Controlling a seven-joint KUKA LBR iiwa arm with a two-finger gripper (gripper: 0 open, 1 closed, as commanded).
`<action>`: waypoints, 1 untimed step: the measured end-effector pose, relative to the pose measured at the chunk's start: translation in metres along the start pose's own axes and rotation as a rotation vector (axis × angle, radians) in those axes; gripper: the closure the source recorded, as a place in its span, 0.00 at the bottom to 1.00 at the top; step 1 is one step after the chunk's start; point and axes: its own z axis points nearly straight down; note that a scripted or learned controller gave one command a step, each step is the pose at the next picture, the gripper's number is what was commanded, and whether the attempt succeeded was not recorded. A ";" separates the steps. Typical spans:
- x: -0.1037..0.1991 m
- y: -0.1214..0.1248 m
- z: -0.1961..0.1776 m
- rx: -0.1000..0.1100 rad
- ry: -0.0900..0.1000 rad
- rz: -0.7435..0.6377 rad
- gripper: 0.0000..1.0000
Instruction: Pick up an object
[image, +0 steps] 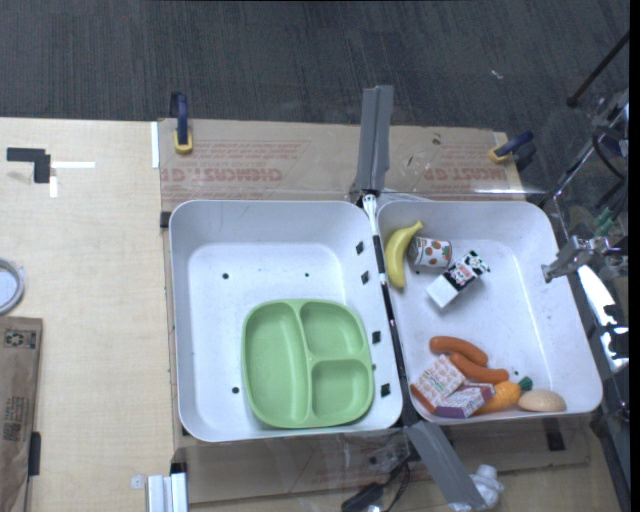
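Observation:
The right bin (535, 300) holds several small objects. A yellow banana (403, 253) lies against its left wall at the back. Beside the banana sit a spotted white-and-red cup (432, 253), a black-and-white cow-patterned toy (467, 269) and a white block (442, 291). Toward the front lie two orange-red sausages (459, 348), a pink-and-white snack box (439, 380), a purple packet (460, 403), an orange carrot (505, 393) and a beige oval piece (541, 401), all packed close together.
The left bin (210, 250) holds a green divided plate (308, 362) at its front. A grey divider post (375, 140) stands behind the seam between the bins. Metal brackets and cables (590, 270) crowd the right bin's outer edge. Clamps (180, 125) sit on the back board.

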 end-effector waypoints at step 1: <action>0.035 -0.023 0.082 0.001 0.001 0.007 0.00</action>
